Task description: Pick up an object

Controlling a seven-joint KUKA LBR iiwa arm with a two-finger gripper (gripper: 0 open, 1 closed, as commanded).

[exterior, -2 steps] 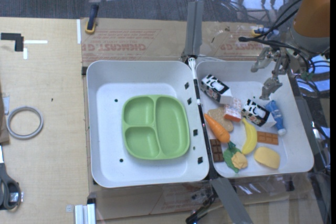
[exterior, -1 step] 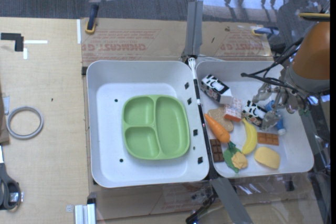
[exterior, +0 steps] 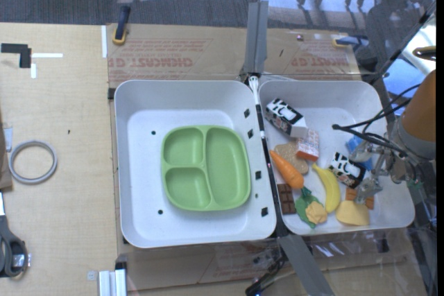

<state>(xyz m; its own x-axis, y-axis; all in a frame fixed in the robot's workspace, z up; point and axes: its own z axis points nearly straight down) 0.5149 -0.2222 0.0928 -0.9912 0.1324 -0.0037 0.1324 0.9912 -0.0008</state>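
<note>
Gripper (exterior: pixel 373 180) low in right bin (exterior: pixel 388 107), over black-and-white toy (exterior: pixel 345 168) beside banana (exterior: pixel 327 186); jaw state cannot be told. Carrot (exterior: pixel 286 169) lies nearby. Green plate (exterior: pixel 207 168) in left bin (exterior: pixel 132 170).

A single fixed camera looks down from above the bench (exterior: pixel 55 100) at a slant, far enough back to take in both white bins: the left bin (exterior: pixel 132 170) near the centre, the right bin (exterior: pixel 326 97) toward the right edge, with floor along the top.
</note>
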